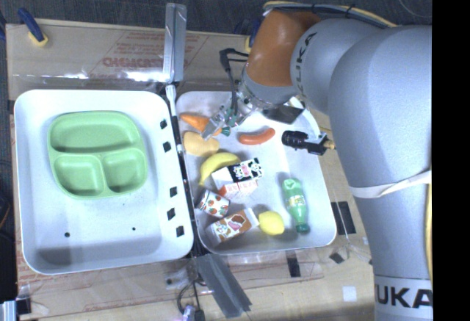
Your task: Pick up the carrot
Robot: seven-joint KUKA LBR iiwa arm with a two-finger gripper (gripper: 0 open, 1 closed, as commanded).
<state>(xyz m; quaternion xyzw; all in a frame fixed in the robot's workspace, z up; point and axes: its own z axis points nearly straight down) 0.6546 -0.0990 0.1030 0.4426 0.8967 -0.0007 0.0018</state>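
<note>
The carrot (194, 121) is a short orange piece lying at the back left of the right bin (320, 195), close to the bin's left wall. My gripper (224, 121) hangs just to the right of the carrot, low over the bin floor, with its tip pointing towards the carrot. Nothing shows between gripper and carrot, and the carrot rests on the bin floor. The grey arm with its orange band (277, 48) reaches in from the right above the bin's back edge.
Near the carrot lie a pale yellow piece (200, 143), a red sausage (255, 136) and a banana (219, 163). Further forward are a cow-print carton (241, 174), two small cartons (224, 215), a lemon (272, 222) and a green bottle (295, 203). A green divided tray (98, 153) sits in the left bin (29, 239).
</note>
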